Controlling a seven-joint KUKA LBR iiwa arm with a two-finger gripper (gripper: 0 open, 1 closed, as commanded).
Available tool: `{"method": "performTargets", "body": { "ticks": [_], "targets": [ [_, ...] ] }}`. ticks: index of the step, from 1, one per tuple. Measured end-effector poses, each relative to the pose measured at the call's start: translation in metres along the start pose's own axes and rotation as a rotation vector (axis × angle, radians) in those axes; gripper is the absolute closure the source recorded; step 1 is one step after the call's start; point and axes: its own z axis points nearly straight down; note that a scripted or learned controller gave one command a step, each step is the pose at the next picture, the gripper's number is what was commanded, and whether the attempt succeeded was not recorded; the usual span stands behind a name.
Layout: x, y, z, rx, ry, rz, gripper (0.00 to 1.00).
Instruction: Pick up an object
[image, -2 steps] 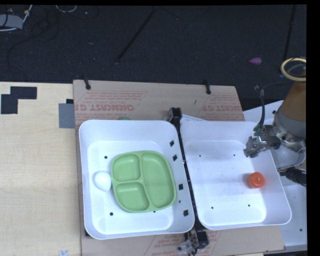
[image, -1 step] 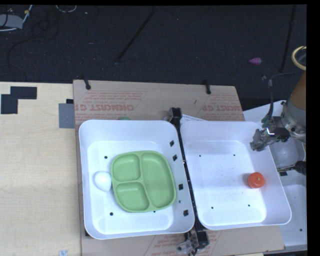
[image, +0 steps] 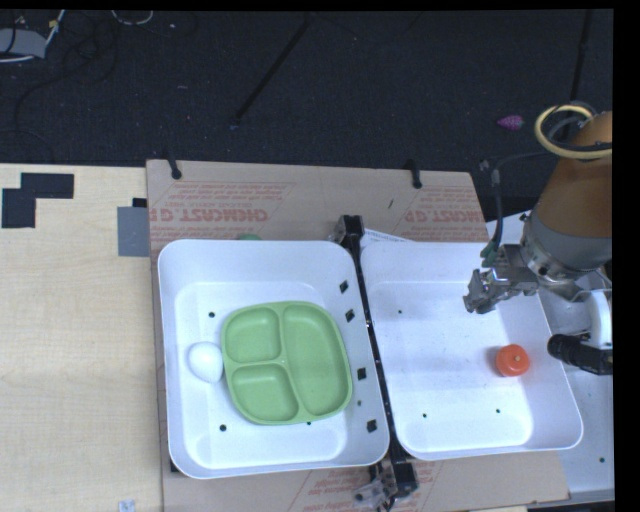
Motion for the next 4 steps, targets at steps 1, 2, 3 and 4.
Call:
{"method": "performTargets", "body": {
  "ticks": [1, 2, 3, 4],
  "targets": [
    [0.044, -0.018, 0.003, 0.001, 0.0, 0.001, 1.0],
    [0.098, -0.028, 0.014, 0.002, 0.0, 0.0, 1.0],
    [0.147, -0.04, 0.003, 0.001, 0.001, -0.001, 1.0],
    [0.196, -0.042, -0.003, -0.001, -0.002, 0.0, 1.0]
  ]
}}
